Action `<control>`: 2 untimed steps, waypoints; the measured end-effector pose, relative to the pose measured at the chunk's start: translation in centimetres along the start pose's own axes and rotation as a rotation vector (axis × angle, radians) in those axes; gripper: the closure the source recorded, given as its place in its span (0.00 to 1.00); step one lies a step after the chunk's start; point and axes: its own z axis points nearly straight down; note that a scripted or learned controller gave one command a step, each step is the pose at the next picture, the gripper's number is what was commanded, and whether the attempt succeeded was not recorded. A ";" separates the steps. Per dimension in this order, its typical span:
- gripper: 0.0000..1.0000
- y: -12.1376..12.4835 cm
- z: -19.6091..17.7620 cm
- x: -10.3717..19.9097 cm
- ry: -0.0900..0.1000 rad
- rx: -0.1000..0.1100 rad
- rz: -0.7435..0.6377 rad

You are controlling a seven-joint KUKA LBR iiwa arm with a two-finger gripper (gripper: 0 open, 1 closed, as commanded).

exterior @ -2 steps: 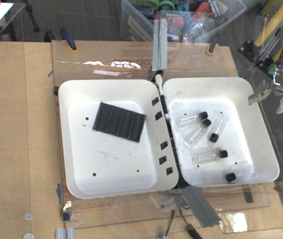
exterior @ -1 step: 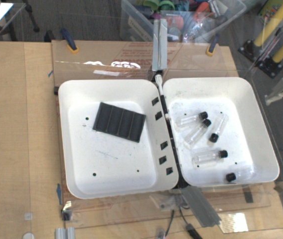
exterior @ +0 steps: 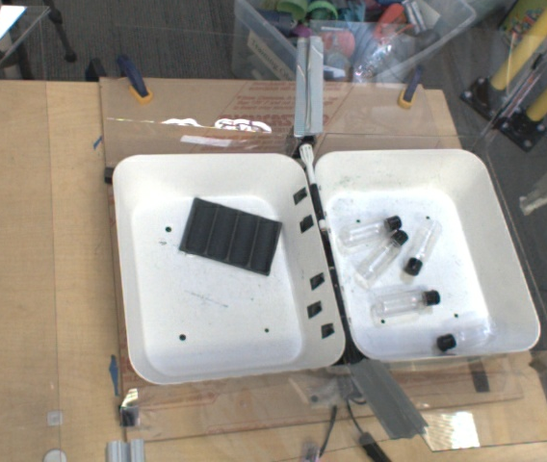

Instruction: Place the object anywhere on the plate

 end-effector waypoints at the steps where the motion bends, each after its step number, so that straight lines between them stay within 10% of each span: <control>1: 0.00 -3.6 -2.8 0.9 -0.001 -0.001 -0.262; 2: 0.00 -5.8 -4.6 1.8 -0.003 -0.003 -0.491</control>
